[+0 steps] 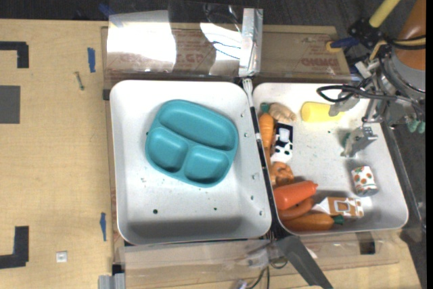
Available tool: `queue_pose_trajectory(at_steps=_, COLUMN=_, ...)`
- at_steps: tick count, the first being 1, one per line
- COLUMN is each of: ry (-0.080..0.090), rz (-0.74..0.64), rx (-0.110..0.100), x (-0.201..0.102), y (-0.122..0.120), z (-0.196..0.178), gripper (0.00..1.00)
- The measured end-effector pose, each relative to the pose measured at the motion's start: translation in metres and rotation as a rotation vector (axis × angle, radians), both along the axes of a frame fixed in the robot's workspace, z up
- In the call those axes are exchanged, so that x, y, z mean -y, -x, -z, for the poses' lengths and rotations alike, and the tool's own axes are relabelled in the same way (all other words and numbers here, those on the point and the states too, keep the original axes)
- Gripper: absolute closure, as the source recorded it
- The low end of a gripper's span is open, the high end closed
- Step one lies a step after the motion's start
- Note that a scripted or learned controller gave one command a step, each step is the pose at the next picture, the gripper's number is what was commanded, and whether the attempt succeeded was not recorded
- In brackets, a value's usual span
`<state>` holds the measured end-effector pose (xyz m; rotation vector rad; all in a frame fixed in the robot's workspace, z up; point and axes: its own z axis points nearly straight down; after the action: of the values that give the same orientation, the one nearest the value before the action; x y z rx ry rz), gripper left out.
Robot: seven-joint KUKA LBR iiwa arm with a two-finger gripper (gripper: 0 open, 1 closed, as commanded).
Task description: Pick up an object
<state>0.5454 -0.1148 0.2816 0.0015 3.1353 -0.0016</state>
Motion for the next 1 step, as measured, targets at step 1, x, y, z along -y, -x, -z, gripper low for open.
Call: queue_pose_trajectory(at_steps=1, ry=0.000, rz=0.081, rx=0.006, x=0.0187, y=0.0525, z=0.1557, gripper=0.00)
